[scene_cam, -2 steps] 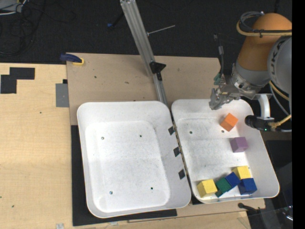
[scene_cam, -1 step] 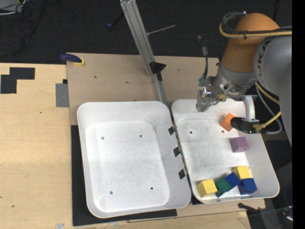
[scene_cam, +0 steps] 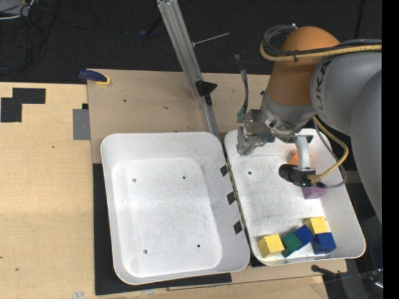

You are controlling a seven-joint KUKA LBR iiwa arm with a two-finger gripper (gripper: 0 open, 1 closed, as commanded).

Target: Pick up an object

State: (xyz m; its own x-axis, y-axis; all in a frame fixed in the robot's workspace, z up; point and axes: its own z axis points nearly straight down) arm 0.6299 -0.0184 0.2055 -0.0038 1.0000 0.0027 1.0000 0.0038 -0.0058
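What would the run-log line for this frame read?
gripper: over right bin far end, grasp unclear | blocks: clustered at near corner | purple block: beside arm | left bin

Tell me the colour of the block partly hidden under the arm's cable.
Purple, seen in the camera view.

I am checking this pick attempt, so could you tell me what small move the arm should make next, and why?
Probably shift the claw toward the near corner of the right bin. It hangs over the bin's far left corner, where nothing lies beneath it, while the yellow block, green block and blue blocks cluster along the near edge. A purple block lies closer but partly behind the arm's hardware.
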